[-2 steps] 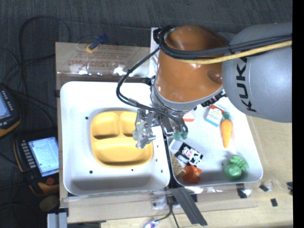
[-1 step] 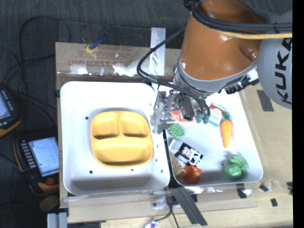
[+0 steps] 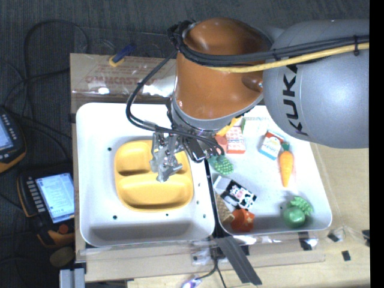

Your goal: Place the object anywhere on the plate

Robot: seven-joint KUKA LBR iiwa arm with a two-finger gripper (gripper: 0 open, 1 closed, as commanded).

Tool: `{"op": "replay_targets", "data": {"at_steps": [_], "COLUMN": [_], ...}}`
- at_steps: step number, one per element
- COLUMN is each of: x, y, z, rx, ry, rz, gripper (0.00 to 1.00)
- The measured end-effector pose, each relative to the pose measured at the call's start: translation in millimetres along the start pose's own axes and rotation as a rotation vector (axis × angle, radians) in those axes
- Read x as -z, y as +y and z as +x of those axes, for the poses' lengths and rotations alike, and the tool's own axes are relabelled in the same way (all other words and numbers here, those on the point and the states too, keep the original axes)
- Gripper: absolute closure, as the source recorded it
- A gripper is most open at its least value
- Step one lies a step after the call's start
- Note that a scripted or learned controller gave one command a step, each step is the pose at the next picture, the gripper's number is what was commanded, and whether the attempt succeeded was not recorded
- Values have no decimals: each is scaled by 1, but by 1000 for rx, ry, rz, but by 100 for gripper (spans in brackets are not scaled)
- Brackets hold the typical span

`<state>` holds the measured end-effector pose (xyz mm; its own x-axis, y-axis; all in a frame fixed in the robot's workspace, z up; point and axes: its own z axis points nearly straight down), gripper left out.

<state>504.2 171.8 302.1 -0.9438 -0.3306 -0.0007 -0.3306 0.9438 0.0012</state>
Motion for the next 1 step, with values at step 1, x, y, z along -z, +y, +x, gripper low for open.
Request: {"op": "replay_targets", "data": {"at_steps": [1], "x": [0], "y": [0], "z": [0], "rx": [0], "ry": [0], "rz": [0], "gripper": [0]}}
